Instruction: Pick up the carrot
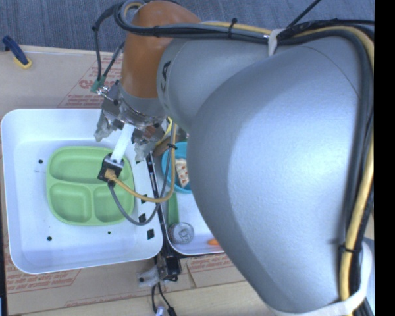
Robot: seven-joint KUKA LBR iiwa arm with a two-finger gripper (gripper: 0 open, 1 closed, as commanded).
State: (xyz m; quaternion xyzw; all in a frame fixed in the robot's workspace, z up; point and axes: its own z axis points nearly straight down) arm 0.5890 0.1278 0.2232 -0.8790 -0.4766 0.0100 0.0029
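Observation:
A small orange sliver, probably the carrot [212, 242], peeks out from under the arm near the front of the right bin [191, 247]; the rest of it is hidden. My gripper [122, 139] hangs over the back right part of the left bin [26, 242], above the far right corner of a green divided plate [76, 183]. Its two fingers stand apart, open, and nothing shows between them. The gripper is well to the left of the orange sliver and farther back.
The arm's big grey body covers most of the right bin. At that bin's left side show a blue bowl [182, 170], a green strip [173, 206] and a round silver object [182, 231]. A yellow and grey cable [128, 199] loops over the plate.

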